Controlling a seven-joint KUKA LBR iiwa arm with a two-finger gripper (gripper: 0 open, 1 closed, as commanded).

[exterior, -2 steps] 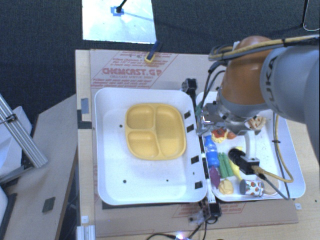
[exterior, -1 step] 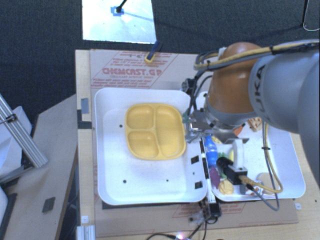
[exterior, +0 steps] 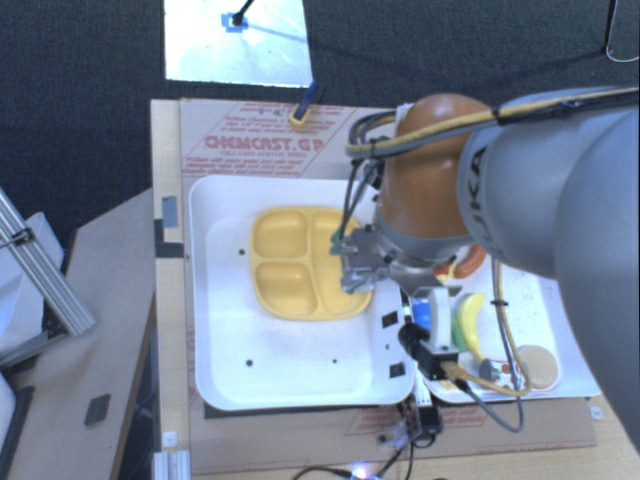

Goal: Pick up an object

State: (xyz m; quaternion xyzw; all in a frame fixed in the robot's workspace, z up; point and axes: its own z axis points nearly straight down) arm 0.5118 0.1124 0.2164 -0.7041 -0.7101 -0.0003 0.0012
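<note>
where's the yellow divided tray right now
In the camera view, the yellow divided tray lies in the left white bin, toward its upper right, with the hand over its right edge.

Light is even and fairly bright over the bench, with a cool, slightly washed cast. The shallow white plastic bin on the left (exterior: 230,368) reads nearly blown out on its floor, with only soft, faint shading along its rim. The pale square sheet on the dark carpet (exterior: 238,28) glares almost white. The yellow divided plastic tray (exterior: 290,263) shows gentle shadow in its compartments. The large grey robot arm with its orange band (exterior: 520,188) looms close to the lens and looks soft, slightly blurred. Overall sharpness is modest, with fine grain across the dark carpet.
</note>
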